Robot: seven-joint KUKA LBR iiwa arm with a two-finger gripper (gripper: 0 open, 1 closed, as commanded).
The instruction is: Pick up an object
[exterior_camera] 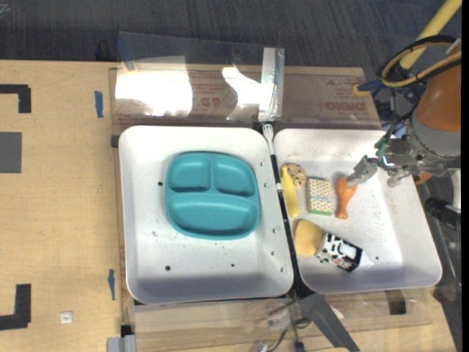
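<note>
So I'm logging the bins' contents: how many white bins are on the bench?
2. The left bin holds a teal divided plate; the right bin holds several small objects.

The two bins, left (139, 218) and right (410, 240), look like smooth white plastic with a dull sheen, speckled with small dark marks. The teal divided plate (213, 195) is matt plastic, evenly coloured. The surface (58, 218) is pale, unvarnished wood or board, matt, with strips of black and blue tape. Behind the bins a clear plastic sheet (190, 86) glares brightly, glossy, beside a shiny metal strip (272, 83). The orange carrot-shaped toy (343, 198) and the yellow one (290, 195) seem to be smooth plastic, though they are too small to be certain. The gripper (370, 169) looks like grey metal.
</note>
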